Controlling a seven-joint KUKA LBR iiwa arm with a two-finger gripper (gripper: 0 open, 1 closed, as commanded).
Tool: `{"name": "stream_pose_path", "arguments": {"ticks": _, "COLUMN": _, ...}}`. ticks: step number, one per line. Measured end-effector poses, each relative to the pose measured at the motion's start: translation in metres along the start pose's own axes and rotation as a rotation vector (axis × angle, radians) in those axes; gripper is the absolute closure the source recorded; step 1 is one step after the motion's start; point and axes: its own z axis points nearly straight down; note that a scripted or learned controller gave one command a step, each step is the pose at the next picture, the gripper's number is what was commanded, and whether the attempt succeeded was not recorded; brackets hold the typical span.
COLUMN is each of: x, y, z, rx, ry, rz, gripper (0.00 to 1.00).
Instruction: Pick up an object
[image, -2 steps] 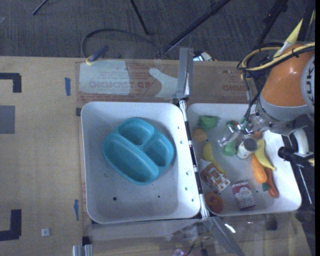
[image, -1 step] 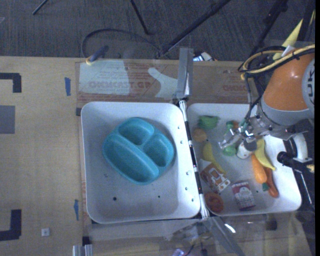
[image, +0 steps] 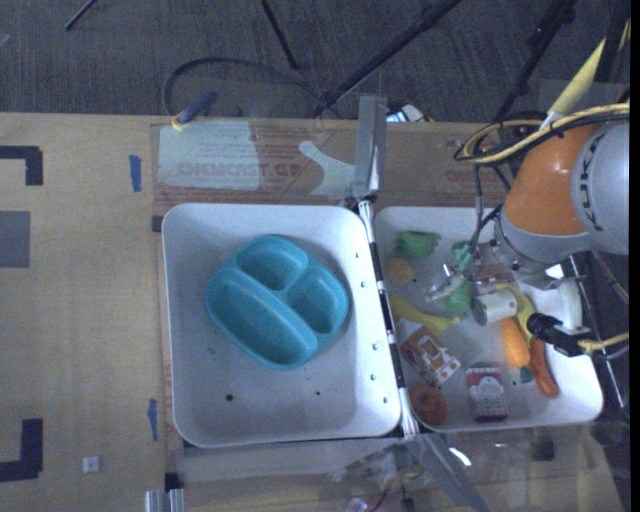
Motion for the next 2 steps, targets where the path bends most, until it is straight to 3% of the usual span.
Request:
{"name": "stream_pose_path", "arguments": {"ticks": 1, "x": -0.002, "y": 0.002, "z": -0.012, "rx": -0.007, "ry": -0.003, "rz": 0.002, "gripper": 1.0}}
{"name": "stream_pose_path", "arguments": {"ticks": 2, "x": 0.035, "y": 0.04, "z": -0.091, "rx": 0.001, "ry": -0.001, "rz": 0.131, "gripper": 1.0}}
